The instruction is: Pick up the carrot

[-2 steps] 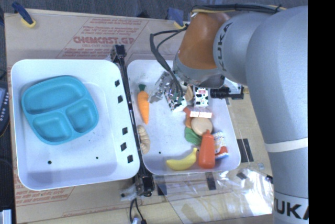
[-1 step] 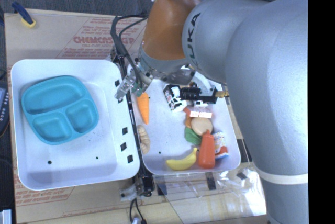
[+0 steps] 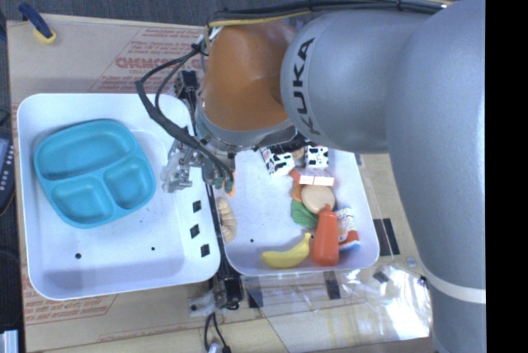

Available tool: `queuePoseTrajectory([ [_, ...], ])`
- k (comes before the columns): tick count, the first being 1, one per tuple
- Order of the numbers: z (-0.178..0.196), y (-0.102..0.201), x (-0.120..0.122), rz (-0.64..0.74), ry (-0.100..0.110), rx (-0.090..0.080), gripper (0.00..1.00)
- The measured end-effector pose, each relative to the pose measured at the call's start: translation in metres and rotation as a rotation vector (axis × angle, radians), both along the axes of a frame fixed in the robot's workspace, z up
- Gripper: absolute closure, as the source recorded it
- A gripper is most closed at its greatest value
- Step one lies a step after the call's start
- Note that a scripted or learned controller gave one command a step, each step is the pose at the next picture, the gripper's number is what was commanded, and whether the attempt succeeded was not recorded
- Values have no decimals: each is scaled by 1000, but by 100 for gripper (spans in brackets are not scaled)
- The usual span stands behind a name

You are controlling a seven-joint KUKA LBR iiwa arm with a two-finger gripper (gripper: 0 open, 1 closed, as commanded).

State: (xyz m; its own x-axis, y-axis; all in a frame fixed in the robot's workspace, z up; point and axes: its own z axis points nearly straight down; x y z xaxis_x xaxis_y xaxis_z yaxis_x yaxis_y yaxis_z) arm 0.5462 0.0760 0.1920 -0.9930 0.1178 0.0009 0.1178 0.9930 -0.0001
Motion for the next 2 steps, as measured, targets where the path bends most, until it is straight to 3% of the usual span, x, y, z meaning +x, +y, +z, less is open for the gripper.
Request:
queuePoseTrajectory([
  [1,-46,29,-62,140,3,0,100],
  [2,-46,29,-61,139,0,0,0],
])
